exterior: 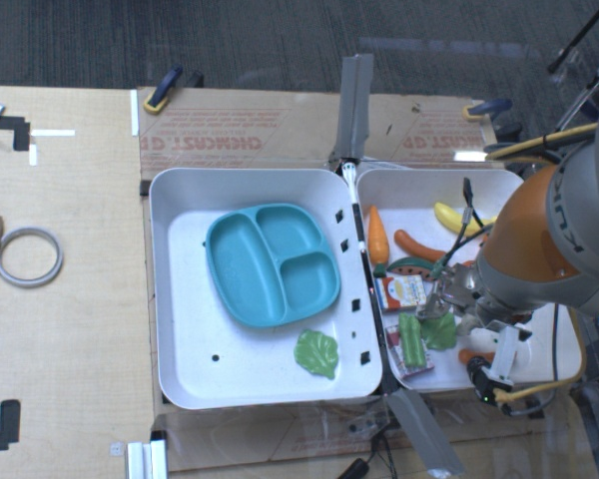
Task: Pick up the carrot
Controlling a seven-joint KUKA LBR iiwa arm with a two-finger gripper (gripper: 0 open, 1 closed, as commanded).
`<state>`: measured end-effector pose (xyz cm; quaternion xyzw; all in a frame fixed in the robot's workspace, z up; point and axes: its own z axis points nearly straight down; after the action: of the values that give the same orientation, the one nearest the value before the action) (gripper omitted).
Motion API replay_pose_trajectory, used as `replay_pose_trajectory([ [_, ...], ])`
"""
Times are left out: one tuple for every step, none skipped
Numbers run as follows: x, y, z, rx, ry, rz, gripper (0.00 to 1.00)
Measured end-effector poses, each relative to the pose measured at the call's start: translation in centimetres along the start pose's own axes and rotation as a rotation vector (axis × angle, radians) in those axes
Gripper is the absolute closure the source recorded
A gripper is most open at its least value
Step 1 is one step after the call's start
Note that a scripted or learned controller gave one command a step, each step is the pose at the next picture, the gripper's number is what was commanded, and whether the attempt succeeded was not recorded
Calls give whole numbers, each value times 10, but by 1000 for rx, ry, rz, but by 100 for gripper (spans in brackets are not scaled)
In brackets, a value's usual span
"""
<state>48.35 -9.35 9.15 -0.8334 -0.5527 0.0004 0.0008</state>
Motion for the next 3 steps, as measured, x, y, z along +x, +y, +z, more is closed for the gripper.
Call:
replay_pose_trajectory([
  [-1, 0, 0, 0, -1, 1, 0],
  [-2, -6, -87, 0, -3, 241, 0],
  [-60, 17, -16, 3, -2, 110, 0],
])
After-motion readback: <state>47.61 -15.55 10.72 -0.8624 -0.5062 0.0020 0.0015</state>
